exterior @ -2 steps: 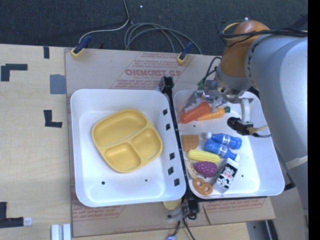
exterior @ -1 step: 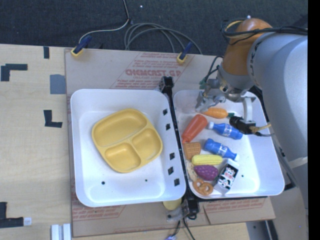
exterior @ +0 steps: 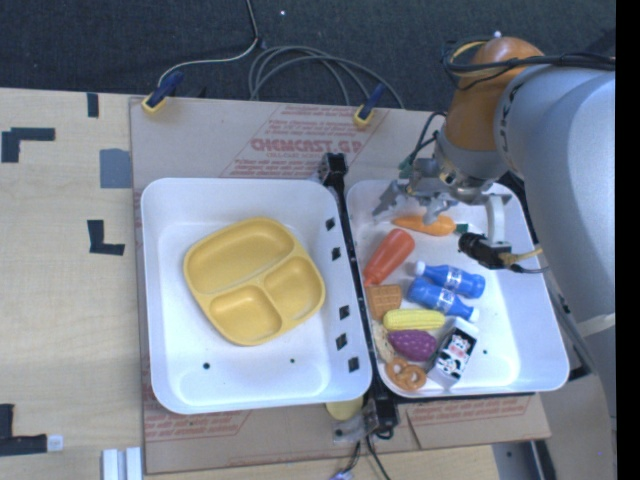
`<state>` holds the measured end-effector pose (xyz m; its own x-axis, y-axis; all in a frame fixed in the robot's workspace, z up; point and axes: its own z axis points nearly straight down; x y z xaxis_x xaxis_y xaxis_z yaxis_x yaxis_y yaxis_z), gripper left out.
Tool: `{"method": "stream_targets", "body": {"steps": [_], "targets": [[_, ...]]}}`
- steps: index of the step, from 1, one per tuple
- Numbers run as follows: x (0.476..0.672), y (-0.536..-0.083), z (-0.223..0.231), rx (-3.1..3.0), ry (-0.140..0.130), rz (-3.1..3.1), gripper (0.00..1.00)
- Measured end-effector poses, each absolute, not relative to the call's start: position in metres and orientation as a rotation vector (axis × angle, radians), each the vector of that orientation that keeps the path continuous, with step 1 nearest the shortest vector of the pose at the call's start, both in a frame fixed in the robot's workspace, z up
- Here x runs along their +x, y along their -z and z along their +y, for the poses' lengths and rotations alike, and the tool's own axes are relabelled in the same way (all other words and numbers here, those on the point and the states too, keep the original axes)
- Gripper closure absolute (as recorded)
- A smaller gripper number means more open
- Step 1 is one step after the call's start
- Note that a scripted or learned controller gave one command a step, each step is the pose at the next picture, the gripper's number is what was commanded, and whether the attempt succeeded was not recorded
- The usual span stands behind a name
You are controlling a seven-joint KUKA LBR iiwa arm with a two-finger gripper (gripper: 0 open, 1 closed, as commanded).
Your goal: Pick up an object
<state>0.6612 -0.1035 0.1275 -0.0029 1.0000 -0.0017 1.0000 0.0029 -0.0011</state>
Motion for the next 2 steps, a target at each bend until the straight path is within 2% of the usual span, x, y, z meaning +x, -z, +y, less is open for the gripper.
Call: {"method": "stream_targets", "body": {"steps": [1,2], "targets": [[0.633,-0.089,-0.102,2.224,0.008,2.225,0.00],[0.635,-0.102,-0.101,2.220,0.002,2.224,1.00]]}}
